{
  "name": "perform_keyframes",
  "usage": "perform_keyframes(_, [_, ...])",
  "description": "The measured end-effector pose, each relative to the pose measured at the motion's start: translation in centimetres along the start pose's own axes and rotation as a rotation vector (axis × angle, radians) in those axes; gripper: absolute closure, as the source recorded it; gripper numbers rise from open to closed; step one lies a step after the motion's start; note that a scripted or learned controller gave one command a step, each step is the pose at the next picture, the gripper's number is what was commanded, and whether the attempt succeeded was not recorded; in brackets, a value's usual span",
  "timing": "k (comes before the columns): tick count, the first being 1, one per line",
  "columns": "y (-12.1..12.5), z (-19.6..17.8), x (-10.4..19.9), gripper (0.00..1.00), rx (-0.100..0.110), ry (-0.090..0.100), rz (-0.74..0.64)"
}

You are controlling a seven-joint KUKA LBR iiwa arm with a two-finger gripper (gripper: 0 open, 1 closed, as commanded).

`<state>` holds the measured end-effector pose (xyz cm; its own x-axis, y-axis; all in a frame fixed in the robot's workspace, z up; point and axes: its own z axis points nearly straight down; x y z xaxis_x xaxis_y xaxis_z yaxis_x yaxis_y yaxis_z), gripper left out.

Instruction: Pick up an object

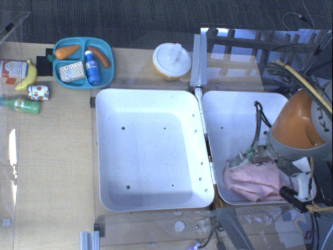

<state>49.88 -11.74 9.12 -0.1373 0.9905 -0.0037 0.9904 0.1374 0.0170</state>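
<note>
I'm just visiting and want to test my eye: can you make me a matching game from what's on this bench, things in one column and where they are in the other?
Things:
1. pink cloth
2. blue tray
3. banana
4. white lidded cup

Places:
A. at the bench's far left edge
B. in the right bin, near its front
C. behind the gap between the two bins
D. behind the left bin, holding toy food

Pairs: 1-B, 2-D, 3-A, 4-C
</note>
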Motion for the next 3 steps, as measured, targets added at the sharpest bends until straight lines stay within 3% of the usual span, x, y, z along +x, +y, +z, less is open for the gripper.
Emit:
perform_keyframes(1, [-0.7,-5.0,2.6,0.0,0.013,0.005,-0.175])
perform_keyframes(2, [-0.3,-0.1,2.8,0.0,0.0,0.0,-0.102])
perform_keyframes(3, [0.1,-1.3,2.7,1.0,-0.012,-0.006,-0.103])
